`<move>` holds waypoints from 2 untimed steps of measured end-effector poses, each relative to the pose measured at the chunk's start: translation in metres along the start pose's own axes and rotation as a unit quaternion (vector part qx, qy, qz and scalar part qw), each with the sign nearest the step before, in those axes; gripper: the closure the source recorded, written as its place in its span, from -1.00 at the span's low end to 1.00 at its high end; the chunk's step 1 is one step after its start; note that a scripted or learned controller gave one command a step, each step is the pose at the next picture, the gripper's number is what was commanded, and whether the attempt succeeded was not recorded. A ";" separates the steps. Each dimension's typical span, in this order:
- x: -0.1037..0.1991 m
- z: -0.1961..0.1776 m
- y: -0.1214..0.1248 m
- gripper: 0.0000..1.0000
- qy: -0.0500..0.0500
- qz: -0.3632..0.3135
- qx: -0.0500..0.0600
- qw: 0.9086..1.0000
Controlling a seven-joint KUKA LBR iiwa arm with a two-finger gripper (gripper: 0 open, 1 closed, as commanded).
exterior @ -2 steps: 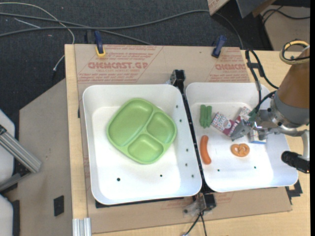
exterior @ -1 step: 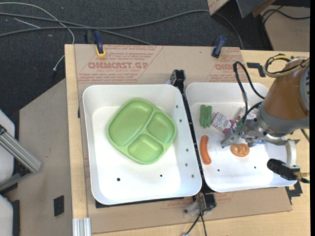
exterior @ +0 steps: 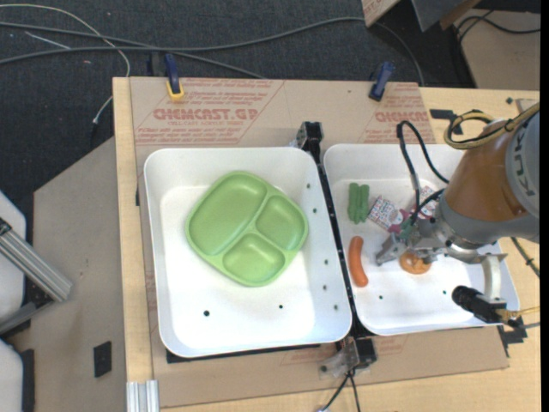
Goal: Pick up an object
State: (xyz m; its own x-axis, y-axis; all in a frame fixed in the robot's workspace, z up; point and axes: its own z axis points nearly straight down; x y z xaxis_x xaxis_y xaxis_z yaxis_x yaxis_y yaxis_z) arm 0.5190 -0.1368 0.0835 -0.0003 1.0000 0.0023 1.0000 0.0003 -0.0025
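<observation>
A robotics lab: clamped cardboard bench (exterior: pixel 214 110), loose cables (exterior: pixel 69 24) on carpet.

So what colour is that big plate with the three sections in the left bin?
Light green. The divided plate shows clearly in the camera view.

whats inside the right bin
The right bin holds a green piece, an orange-red sausage-shaped toy, a crinkled packet and a small orange thing beneath the hand. The arm covers the bin's far right.
</observation>
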 end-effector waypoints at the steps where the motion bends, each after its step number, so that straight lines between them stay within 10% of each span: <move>1: -0.001 -0.014 0.001 1.00 -0.002 0.001 -0.003 1.000; 2: -0.002 -0.077 0.000 1.00 -0.002 0.000 -0.003 1.000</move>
State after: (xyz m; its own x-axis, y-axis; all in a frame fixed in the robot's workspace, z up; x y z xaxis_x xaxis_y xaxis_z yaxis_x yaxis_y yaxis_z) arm 0.5196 -0.1394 0.1606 -0.0008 1.0000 -0.0011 1.0000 0.0008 0.0044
